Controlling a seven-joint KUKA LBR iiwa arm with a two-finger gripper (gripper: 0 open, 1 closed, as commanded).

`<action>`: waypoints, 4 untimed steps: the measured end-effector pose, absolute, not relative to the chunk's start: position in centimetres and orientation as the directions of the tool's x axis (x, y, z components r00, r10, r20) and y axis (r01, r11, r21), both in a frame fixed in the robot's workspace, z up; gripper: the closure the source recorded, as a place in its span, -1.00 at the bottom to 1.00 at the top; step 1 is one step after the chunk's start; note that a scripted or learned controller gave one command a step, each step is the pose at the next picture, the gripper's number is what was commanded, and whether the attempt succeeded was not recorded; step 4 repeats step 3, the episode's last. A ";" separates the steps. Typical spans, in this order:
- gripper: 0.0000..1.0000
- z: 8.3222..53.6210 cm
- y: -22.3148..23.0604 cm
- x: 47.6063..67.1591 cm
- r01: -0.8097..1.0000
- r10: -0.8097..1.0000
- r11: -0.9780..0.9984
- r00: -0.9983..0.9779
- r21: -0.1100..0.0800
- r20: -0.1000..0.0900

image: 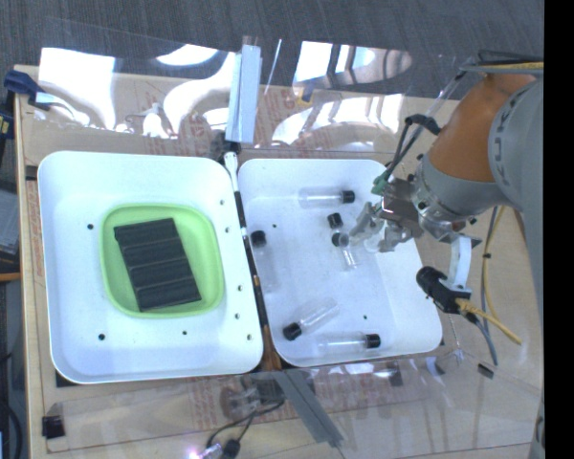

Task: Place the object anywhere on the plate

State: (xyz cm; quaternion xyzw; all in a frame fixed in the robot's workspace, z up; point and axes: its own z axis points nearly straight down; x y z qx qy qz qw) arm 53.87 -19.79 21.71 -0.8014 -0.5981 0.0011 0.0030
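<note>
A green plate (209, 256) lies in the left white bin (67, 189). A dark ribbed block (155, 263) rests flat on the plate and covers most of its middle. My gripper (365, 234) hangs low over the upper right part of the right bin (402, 299). A small clear tube with a black cap (343, 244) lies right at the gripper's tip; I cannot see whether it is touched. Several more clear tubes with black caps lie loose in that bin, one at the top (325, 197) and one at the bottom (349, 340).
Another capped tube (309, 316) lies slanted near the bottom left of the right bin, and one (264, 254) sits against the divider between the bins. A loose black cap (334, 220) lies left of the gripper. A yellow cable (488, 318) hangs off the arm at the right.
</note>
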 end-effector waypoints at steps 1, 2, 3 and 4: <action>-1.00 21.7 -19.8 53.9 0.959 0.959 -0.284 0.284 -0.006 0.002; -1.00 22.7 -20.0 56.5 0.979 0.979 -0.202 0.202 -0.001 0.000; -1.00 26.3 -20.4 60.3 0.986 0.986 -0.165 0.165 -0.002 0.000; -1.00 26.3 -20.4 60.3 0.986 0.986 -0.165 0.165 -0.002 0.000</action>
